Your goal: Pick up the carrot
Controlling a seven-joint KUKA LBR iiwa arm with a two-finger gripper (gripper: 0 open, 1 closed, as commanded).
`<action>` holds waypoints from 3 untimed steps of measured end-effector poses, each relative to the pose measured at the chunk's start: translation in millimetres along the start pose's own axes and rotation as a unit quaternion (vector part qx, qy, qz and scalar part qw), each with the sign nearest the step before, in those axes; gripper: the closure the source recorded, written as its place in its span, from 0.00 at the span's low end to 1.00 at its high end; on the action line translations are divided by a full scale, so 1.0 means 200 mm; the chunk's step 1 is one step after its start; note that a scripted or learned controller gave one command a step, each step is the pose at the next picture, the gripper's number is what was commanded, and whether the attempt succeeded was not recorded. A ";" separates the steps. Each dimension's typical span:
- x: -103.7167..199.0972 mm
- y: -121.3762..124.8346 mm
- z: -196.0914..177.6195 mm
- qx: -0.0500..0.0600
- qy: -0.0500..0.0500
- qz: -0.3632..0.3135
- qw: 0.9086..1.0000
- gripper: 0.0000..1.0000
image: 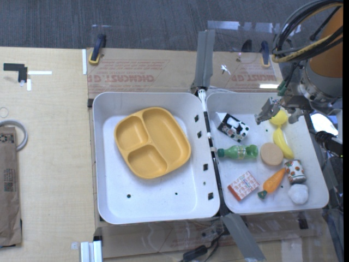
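The carrot [274,180] lies on the floor of the right bin [322,200], toward its near edge, tilted so its orange body points up and to the right and its green tip points down toward the bin's front wall. Just to its left sits a small red and white packet [243,185], lying flat and slightly askew. Touching the carrot's upper right end is a small white and brown spotted toy [296,171], and just below that toy rests a white ball [298,194] near the bin's front right corner. Above the carrot lies a tan round disc [271,154], with a green bottle [238,153] on its side to the left of it and a yellow banana [281,141] just beside it on the right. Farther back in the bin is a black and white cow-patterned toy [234,127]. The gripper [279,111] hangs over the back right part of this bin, near the upper end of the banana and well apart from the carrot; whether it is spread or closed cannot be told from here, and nothing is visibly held. The left bin [103,162] holds a yellow divided plate [152,142] with three compartments, lying flat near its middle.
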State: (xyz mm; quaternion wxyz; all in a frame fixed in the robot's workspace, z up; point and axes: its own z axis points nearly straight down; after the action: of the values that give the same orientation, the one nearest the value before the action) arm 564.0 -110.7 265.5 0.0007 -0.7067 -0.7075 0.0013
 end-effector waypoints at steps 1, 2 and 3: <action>-0.25 -0.26 0.28 0.000 0.000 0.012 1.000 0.00; -0.35 -0.43 0.71 0.000 0.003 -0.062 0.998 0.00; -0.17 -0.40 0.83 -0.011 -0.005 -0.154 0.988 0.00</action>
State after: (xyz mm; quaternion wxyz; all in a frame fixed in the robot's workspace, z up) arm 482.9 -145.0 99.1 -0.0104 -0.5892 -0.8079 -0.0025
